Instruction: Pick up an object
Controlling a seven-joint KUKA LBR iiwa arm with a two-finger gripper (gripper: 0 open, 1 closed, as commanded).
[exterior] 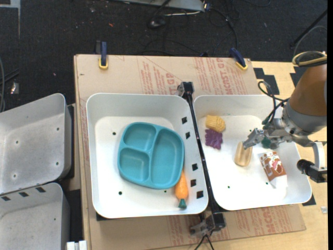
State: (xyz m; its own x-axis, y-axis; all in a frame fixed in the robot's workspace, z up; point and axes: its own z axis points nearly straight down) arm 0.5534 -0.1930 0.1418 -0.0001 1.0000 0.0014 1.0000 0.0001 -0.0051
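The right bin (244,198) holds a yellow corn-like toy (215,123), a purple grape bunch (213,138), a tan cylinder (242,154) and a brown-and-white packet (272,166). My gripper (255,139) hovers low in this bin, just above and to the right of the tan cylinder's top end. The packet lies directly below the wrist. Nothing visibly sits in the gripper. In the left bin (99,139) a teal divided plate (152,155) rests near the middle, and an orange carrot (181,188) lies at the plate's lower right edge.
A black divider (196,139) runs between the two bins. The bins sit on a cardboard sheet (140,72) held by clamps at the back. Grey metal trays (31,139) stand off the bench to the left. The arm's orange band (312,87) rises at the right.
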